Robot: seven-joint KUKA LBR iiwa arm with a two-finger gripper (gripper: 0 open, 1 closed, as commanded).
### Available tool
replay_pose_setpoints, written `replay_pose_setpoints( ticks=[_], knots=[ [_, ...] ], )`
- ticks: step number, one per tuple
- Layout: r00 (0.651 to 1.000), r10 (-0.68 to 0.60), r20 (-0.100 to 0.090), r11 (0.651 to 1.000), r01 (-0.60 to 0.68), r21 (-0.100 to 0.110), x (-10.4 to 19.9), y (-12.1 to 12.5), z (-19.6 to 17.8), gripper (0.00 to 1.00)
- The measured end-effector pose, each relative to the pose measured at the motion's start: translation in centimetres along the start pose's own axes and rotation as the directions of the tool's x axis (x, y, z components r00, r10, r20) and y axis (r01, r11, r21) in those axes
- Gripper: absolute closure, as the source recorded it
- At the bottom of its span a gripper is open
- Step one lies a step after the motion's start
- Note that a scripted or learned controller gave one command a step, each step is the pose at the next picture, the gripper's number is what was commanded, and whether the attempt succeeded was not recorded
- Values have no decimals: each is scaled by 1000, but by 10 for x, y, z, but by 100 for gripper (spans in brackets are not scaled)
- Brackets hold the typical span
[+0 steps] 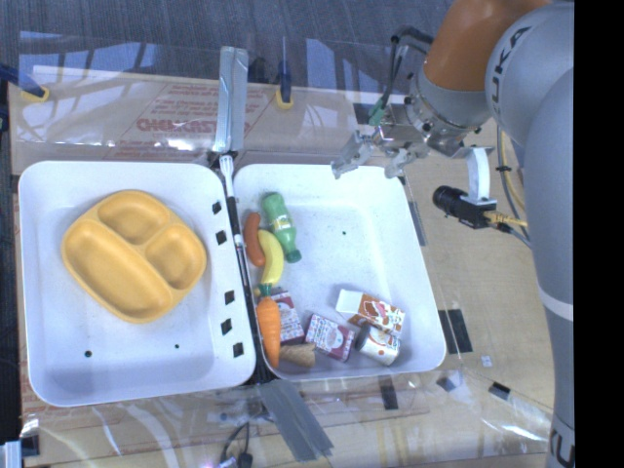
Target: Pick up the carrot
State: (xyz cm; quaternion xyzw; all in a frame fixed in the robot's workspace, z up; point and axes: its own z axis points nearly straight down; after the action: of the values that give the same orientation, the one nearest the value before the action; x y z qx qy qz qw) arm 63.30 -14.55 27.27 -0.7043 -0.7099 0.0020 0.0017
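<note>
The carrot (269,331) is orange and lies along the left wall of the right bin (390,261), near its front corner. My gripper (369,162) hovers over the back rim of that bin, far behind and to the right of the carrot. Its fingers are spread open with nothing between them.
Behind the carrot along the same wall lie a banana (270,257), a green bottle (280,226) and a reddish sausage (253,238). Small cartons (353,330) crowd the bin's front. The left bin (58,359) holds a yellow divided plate (134,253).
</note>
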Motion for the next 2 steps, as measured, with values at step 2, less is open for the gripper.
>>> replay_pose_setpoints(
  ticks=[2],
  knots=[
    [989,-146,2,989,146,-6,-66,-12,-124,100]
  ],
)
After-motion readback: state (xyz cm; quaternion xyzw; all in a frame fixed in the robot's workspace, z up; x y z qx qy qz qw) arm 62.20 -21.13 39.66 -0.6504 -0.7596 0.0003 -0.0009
